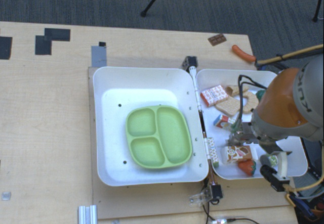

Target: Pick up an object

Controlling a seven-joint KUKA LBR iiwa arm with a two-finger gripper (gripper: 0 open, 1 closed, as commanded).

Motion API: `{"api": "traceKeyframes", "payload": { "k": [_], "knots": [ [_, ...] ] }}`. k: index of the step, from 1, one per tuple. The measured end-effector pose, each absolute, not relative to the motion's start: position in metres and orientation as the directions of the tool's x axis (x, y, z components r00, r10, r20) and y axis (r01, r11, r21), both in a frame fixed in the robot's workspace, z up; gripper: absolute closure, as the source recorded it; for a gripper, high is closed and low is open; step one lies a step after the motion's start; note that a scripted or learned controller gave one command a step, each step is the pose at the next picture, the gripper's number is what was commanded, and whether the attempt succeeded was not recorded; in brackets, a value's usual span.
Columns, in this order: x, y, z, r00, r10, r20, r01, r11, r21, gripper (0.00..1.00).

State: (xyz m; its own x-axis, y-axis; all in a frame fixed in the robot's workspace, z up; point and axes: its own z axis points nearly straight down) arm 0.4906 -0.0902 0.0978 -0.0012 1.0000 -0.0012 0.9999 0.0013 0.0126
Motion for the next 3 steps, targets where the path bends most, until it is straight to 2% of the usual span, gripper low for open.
{"api": "traceKeyframes", "payload": {
  "k": [1,2,3],
  "knots": [
    [0.491,-0.090,0.098,-0.002,1.000,-0.001,1.000,0.002,0.012,0.00],
    [0.492,-0.090,0.108,-0.003,1.000,-0.001,1.000,0.003,0.015,1.00],
    [0.492,-0.090,0.108,-0.003,1.000,-0.001,1.000,0.003,0.015,0.00]
  ]
}}
